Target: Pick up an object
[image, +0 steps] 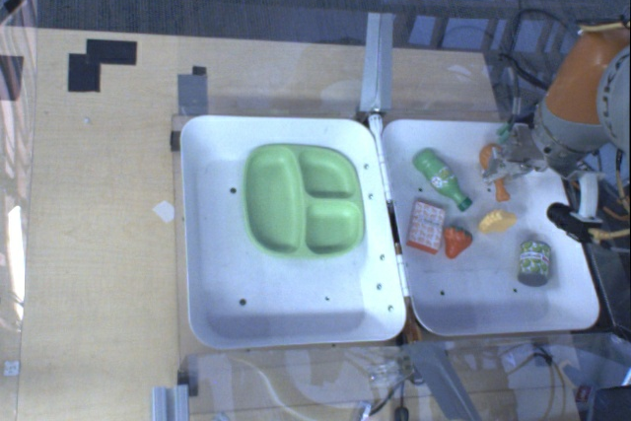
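one gripper (505, 168) sits by an orange object (490, 156), perhaps touching; grip unclear.

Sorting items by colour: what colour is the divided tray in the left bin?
Light green, seen in the camera view: the divided tray lies in the left bin.
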Motion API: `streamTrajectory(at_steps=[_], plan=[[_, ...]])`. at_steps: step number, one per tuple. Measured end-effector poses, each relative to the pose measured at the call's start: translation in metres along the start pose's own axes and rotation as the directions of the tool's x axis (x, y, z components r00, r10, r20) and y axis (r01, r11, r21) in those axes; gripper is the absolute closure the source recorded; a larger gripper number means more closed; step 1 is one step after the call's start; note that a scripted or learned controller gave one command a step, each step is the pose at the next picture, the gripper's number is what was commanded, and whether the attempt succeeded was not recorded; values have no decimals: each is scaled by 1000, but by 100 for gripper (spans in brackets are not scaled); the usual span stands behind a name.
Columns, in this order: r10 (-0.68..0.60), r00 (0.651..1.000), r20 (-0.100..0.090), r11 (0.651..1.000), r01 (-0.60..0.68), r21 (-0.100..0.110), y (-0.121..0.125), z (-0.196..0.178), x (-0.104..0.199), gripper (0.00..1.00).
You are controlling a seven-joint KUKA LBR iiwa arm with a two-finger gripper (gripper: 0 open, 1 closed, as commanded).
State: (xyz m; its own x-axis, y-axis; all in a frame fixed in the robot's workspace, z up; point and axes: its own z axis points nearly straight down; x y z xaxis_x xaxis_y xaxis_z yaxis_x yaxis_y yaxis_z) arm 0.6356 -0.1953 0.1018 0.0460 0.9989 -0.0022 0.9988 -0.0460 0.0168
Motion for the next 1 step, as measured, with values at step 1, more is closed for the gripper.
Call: streamTrajectory(at_steps=[1], plan=[[97,995,-1,995,-97,11,-19,-90,88,100]])
